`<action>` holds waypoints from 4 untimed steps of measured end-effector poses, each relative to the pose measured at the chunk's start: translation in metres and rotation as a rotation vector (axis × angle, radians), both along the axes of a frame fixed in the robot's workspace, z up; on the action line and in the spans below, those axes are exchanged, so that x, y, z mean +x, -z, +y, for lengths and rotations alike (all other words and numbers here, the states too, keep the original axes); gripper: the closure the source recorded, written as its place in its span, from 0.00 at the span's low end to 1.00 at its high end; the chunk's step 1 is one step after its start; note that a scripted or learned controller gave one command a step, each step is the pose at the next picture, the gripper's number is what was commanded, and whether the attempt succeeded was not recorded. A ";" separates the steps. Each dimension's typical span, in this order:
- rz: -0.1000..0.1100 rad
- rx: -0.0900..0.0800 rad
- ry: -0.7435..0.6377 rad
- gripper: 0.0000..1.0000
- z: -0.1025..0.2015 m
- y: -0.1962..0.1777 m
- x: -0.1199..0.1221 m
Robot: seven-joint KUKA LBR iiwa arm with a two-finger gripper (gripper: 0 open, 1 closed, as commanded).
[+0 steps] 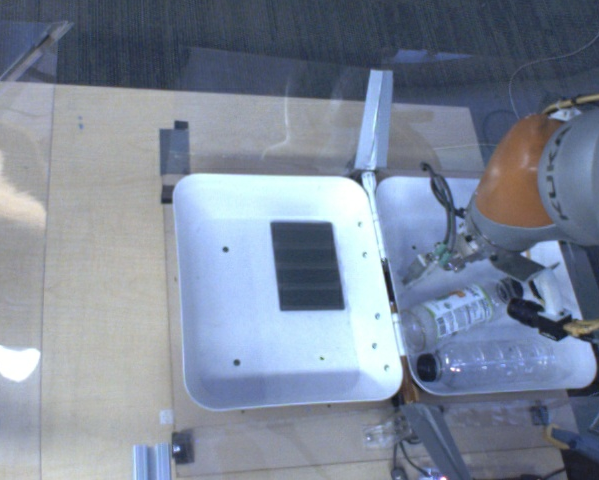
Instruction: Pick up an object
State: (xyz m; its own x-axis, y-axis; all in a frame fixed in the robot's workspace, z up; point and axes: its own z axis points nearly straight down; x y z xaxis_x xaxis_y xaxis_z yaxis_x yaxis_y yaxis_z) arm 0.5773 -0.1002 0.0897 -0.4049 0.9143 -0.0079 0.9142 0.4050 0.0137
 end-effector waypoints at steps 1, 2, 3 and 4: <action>-0.001 -0.002 0.081 0.00 -0.045 -0.001 -0.086; -0.005 0.005 0.241 0.00 -0.057 0.000 -0.083; -0.006 0.005 0.202 0.00 0.011 -0.001 -0.073; -0.019 0.003 0.198 1.00 0.011 -0.014 -0.069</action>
